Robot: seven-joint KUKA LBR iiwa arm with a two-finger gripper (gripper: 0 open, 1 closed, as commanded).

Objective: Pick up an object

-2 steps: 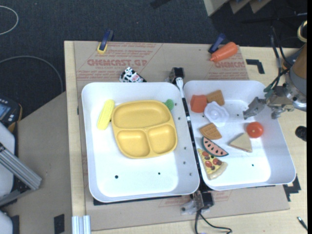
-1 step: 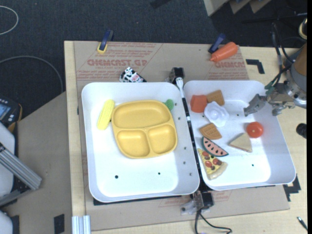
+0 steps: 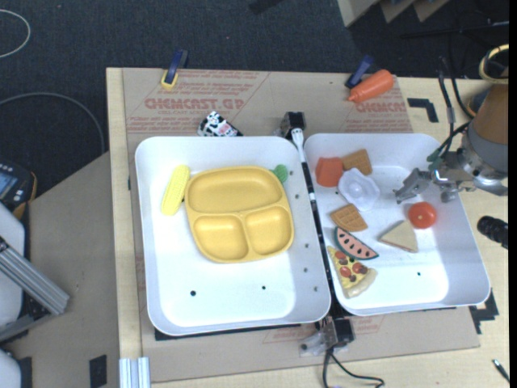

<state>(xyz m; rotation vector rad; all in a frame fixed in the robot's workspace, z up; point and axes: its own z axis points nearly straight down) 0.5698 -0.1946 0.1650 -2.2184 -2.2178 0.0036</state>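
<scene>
- Bins: two shallow white bins sit side by side on the table (image 3: 121, 217), the left bin (image 3: 161, 281) and the right bin (image 3: 452, 273) touching along their inner rims.
- Left bin: a yellow divided tray (image 3: 238, 212) lies in its middle; a toy corn cob (image 3: 174, 189) rests just beside the tray's left edge, and a small green piece (image 3: 280, 171) peeks out at the tray's upper right corner.
- Right bin: an orange-red block (image 3: 329, 170) and a brown cracker-like piece (image 3: 357, 162) lie near the far rim, a clear plastic cup (image 3: 359, 190) just below them, then a toy waffle (image 3: 348, 217), a watermelon slice (image 3: 355, 245) and a pizza slice (image 3: 353, 273) down the inner side.
- A red tomato (image 3: 422, 213) and a tan wedge (image 3: 400, 236) lie near the bin's middle, close together.
- Hand (image 3: 414, 186): it hangs low over the right bin, above and just left of the tomato, the arm (image 3: 489, 148) reaching in from the right. Its fingers seem spread apart with nothing between them, though the view is blurred there.
- Outside the bins: a toy carrot (image 3: 371, 86) and a black-and-white cow figure (image 3: 216, 124) rest on the table past the far rims.
</scene>
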